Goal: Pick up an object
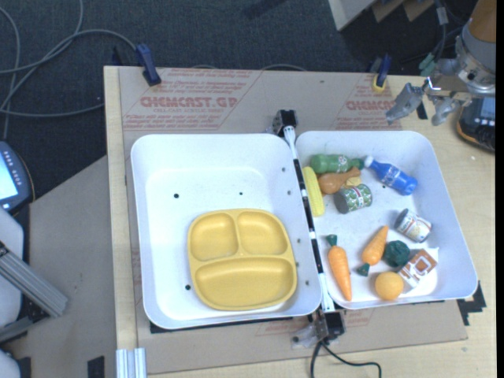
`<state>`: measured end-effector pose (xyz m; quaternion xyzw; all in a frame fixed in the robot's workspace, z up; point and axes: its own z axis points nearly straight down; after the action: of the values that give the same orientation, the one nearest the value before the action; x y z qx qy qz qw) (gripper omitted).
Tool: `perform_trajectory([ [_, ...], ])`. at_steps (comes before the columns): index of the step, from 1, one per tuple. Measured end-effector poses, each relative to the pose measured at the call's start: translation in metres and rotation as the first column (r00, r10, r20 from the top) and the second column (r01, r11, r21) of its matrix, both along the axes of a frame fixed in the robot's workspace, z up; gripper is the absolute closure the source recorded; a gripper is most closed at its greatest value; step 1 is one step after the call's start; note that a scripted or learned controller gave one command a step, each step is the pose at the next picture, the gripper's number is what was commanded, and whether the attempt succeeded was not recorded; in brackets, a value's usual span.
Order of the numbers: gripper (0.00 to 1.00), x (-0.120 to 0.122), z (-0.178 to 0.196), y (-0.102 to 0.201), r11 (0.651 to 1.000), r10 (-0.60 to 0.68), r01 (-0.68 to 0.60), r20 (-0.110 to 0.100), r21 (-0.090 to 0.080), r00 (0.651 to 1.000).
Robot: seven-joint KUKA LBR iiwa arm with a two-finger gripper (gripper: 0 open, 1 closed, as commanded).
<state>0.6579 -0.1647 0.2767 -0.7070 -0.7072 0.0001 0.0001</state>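
Your hand (pixel 421 101) hovers spread open and empty above the right bin (pixel 449 211), so the whole pick remains undone.

Yellow divided plate (pixel 240 260) in white left bin (pixel 157 179). Right bin (pixel 449 203) white: blue bottle (pixel 392 177), green bottle (pixel 331 164), orange carrot (pixel 339 268), yellow corn (pixel 313 192), orange ball (pixel 388 286).

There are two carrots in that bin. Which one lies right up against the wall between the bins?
The larger carrot, at the right bin's left edge by the divider. The smaller carrot lies further right, beside the broccoli.
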Motion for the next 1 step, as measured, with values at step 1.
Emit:
perform_trajectory([
  [1, 0.0, -0.0208, -0.0809, 0.0383, 1.0, 0.003, -0.003, -0.009, 0.003, 1.0],
])
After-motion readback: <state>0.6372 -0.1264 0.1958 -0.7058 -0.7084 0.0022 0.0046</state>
